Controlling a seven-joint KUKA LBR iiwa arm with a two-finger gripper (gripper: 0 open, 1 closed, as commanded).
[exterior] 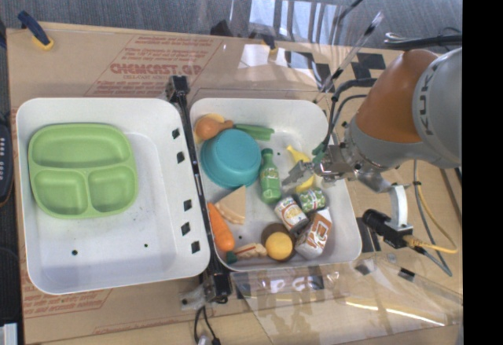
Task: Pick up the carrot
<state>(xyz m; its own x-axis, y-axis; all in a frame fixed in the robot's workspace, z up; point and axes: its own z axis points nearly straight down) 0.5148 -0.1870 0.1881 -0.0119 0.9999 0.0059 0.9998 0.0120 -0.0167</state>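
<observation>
Honestly, nothing's done yet: the carrot [221,227] lies untouched at the lower-left edge of the right bin [322,111]. The gripper [302,173] hovers right of centre, apparently open and empty.

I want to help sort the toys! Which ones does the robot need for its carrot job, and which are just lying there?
For the job:
- carrot, by the right bin's left wall
- gripper, over that bin

Just lying about:
- blue bowl
- green bottle
- green divided plate, in the left bin
- yellow ball
- bread slice
</observation>
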